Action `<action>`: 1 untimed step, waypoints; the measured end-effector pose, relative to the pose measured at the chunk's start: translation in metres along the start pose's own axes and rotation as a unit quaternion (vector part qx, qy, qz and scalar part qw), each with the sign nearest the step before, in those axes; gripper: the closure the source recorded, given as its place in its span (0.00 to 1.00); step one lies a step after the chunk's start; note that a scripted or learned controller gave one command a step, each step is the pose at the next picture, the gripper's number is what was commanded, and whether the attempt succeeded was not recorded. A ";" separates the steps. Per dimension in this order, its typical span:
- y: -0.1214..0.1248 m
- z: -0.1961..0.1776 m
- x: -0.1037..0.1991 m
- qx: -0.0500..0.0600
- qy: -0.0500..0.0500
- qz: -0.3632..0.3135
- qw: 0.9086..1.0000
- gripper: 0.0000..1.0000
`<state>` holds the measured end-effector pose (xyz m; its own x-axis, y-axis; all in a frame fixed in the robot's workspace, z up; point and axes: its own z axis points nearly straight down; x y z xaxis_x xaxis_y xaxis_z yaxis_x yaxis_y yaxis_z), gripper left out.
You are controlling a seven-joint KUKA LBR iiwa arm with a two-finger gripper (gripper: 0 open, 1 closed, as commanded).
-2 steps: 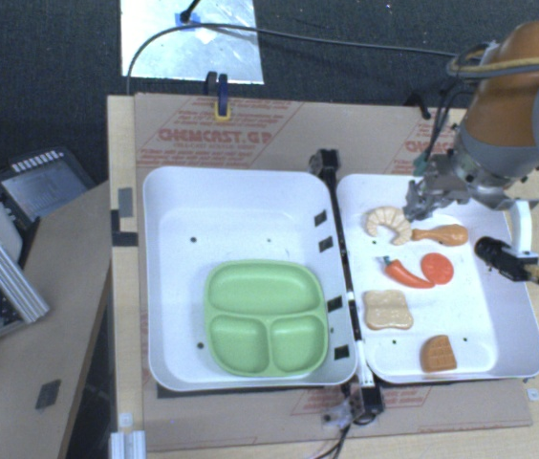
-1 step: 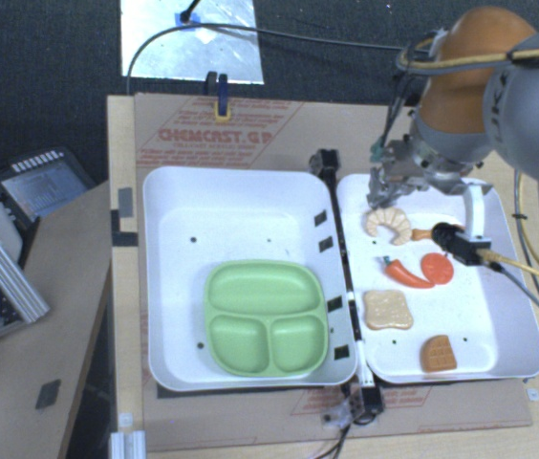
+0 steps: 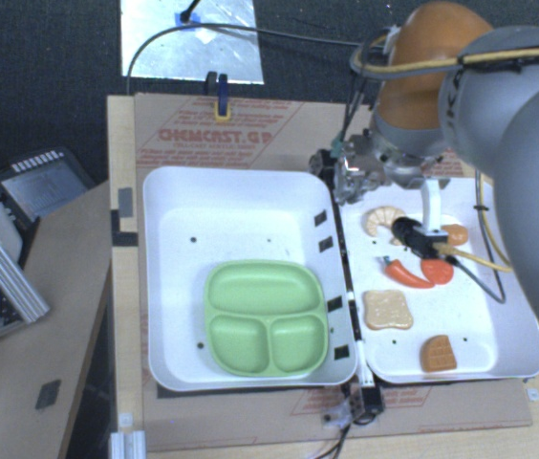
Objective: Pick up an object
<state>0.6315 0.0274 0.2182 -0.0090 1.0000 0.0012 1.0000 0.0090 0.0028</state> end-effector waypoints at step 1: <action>0.012 0.007 0.051 0.000 0.000 0.000 1.000 1.00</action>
